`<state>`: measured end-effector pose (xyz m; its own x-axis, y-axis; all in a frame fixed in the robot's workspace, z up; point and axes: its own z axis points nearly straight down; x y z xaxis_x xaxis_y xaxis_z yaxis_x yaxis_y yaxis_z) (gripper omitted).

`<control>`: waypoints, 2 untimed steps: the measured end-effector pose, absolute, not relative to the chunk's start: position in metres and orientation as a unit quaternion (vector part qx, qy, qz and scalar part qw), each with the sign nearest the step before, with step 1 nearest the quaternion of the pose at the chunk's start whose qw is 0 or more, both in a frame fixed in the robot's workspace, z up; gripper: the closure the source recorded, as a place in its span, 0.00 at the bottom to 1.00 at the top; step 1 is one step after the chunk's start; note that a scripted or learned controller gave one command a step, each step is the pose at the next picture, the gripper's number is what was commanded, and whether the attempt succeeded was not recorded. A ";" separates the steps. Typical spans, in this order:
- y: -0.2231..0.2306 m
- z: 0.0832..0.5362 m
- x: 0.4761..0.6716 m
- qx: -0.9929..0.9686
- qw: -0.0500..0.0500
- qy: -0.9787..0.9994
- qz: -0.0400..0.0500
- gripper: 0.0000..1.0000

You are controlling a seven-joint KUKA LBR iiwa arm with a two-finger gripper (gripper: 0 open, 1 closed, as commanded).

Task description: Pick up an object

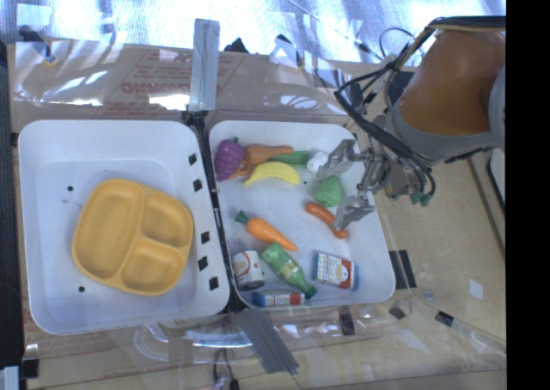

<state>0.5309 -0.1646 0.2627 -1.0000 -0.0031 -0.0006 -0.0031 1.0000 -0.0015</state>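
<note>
Right-hand bin (pixel 378 246) held the clutter: purple grapes (pixel 229 158), a banana (pixel 272 174), a carrot (pixel 265 229) near the middle, a green bottle (pixel 287 267), a small tin can (pixel 248 270), a red-and-white packet (pixel 333 270), and a flat tube (pixel 277 299) against the near wall. Left-hand bin (pixel 34 208) carried a yellow divided tray (pixel 131 234), lying flat, well apart from the arm's reach.

The tool (pixel 349 180) hung low at the right side of the right-hand bin, its two fingers spread apart, one (pixel 341 155) toward the far wall and one (pixel 358 208) toward the near side. Between them lay a pale green vegetable-like piece (pixel 328 191), and a second small orange carrot (pixel 325 216) sat just beside the nearer finger. Fingers released, gripping nothing that could be seen; whether either pad touched the green piece could not be told from above.

Judgement on progress: nothing was lifted; every item rested on the bin floor. The approach looked largely done, the tool bracketing the green piece as the likely target. Left to do: close on it, confirm the hold, and raise it clear. Risk noted: the small carrot crowded the nearer finger and might be caught or nudged when the fingers closed; the rounded green piece could also slip.
</note>
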 end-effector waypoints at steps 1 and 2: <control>-0.146 0.106 0.495 0.151 -0.003 0.989 0.001 0.00; -0.182 0.289 0.525 0.206 0.007 0.978 -0.001 0.00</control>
